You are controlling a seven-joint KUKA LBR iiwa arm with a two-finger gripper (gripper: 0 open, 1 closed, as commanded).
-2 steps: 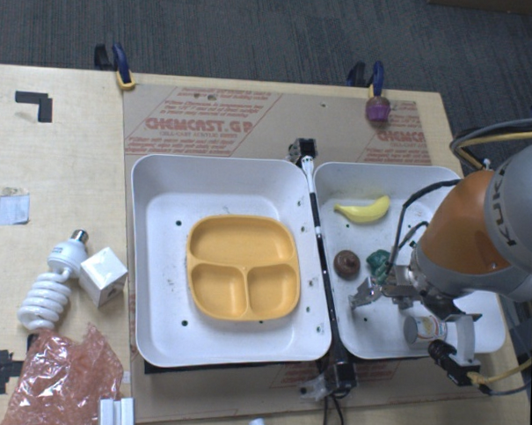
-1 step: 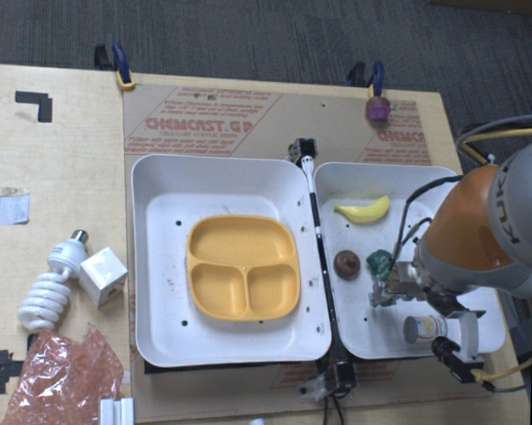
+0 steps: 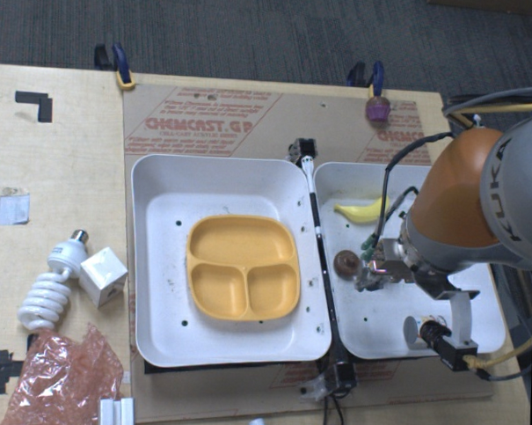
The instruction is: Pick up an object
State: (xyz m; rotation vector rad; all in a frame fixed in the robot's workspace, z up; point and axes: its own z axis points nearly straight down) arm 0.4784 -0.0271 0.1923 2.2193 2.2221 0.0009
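A yellow banana [image 3: 361, 210] lies at the back of the right bin [image 3: 366, 330]. In front of it sits a small brown round object [image 3: 345, 263]. My gripper [image 3: 369, 275] hangs low over the right bin, just right of the brown object and close to it. The arm's bulk covers much of the bin's right half. A yellow divided plate [image 3: 243, 267] rests in the middle of the left bin [image 3: 159, 247].
On the bench left of the bins lie a white spiral light bulb [image 3: 51, 288], a small white box [image 3: 103, 276] and a crumpled pinkish bag [image 3: 61, 379]. A purple object [image 3: 378, 108] sits behind the right bin. Clamps hold the board's back edge.
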